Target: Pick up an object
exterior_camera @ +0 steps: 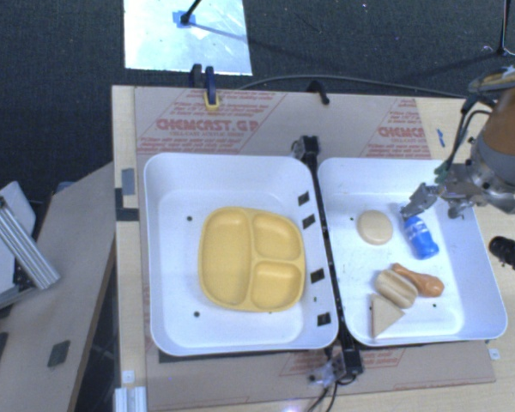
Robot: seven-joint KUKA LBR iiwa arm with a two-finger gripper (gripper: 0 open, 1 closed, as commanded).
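Note:
In the right bin (476, 316) lie a blue bottle (423, 238), a round beige cookie (375, 227), a hot dog in a bun (408, 283) and a pale sandwich wedge (383, 315). My gripper (436, 206) hangs over the bin's upper right part, just above the blue bottle's top end. Its fingers (415, 202) are spread apart, open, with nothing between them. The bottle rests on the bin floor, slightly tilted, right below the fingertips.
The left bin (167, 230) holds a yellow divided plate (251, 258). A black divider (319, 230) runs between the two bins. The bench's cardboard sheet (240, 118) lies behind the bins.

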